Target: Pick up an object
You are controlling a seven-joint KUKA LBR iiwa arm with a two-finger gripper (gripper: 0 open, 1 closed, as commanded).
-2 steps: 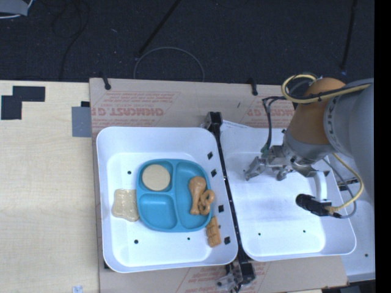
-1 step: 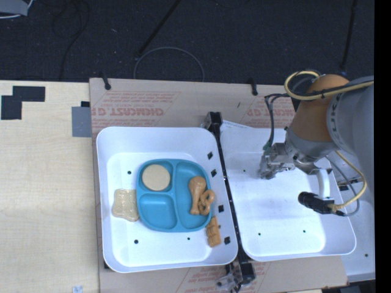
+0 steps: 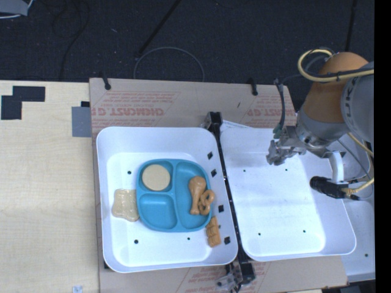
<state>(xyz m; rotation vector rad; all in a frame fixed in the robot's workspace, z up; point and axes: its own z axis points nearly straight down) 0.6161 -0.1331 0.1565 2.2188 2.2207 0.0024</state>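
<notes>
Item: my gripper [image 3: 278, 156], above the right bin [image 3: 293, 243]; jaw state cannot be told. Item: blue tray [image 3: 162, 215] in left bin [image 3: 116, 157], well apart from me (round biscuit [image 3: 156, 177], pretzel piece [image 3: 200, 195] on it). Pale piece [image 3: 125, 204] beside tray.

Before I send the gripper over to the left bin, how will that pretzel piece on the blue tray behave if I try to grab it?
The pretzel looks rigid and probably light, so it should lift without sagging. Its knotted, open shape gives the fingers uneven surfaces, so it may twist or slip. It leans against the bone-shaped piece on the blue tray, so that could shift too.
</notes>
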